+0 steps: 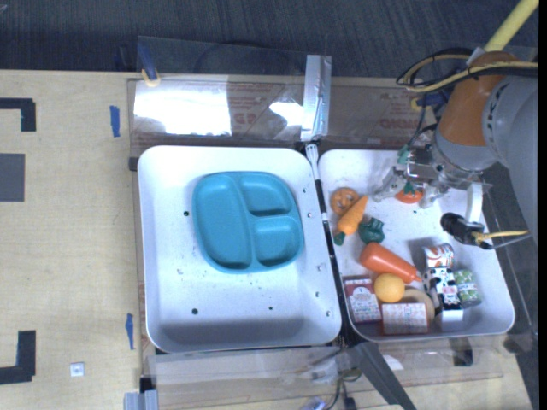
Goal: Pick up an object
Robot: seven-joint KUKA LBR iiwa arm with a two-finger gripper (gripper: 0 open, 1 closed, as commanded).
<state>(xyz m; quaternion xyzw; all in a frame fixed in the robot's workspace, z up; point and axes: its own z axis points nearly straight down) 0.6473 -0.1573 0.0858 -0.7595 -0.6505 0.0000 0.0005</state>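
Nearest the camera, the front of the right bin (504, 310) held a tight cluster: a small labelled carton (362, 301), a pale roll-shaped packet (403, 317), a yellow ball-like fruit (389, 288) and some patterned little boxes (444, 280), all touching or nearly so. Just behind them lay a long orange carrot (389, 261), and farther back a smaller carrot with a green top (354, 218) rested beside a round orange toy (343, 198) close to the wall shared with the left bin (162, 254). That left bin carried a blue divided tray (248, 220) with bare white floor around it.

Farther still, at the back of the right bin, the jaws (410, 184) hung over a small red-orange piece (409, 196); whether they were spread or closed could not be made out, and nothing was clearly between them. By my reading the pick was not done: no object was lifted, and the approach or closing remained.

Open floor lay between the back piece and the carrots, so a descent there looked unobstructed. The rear wall sat near, though, and the front cluster left little room for a clean grasp.
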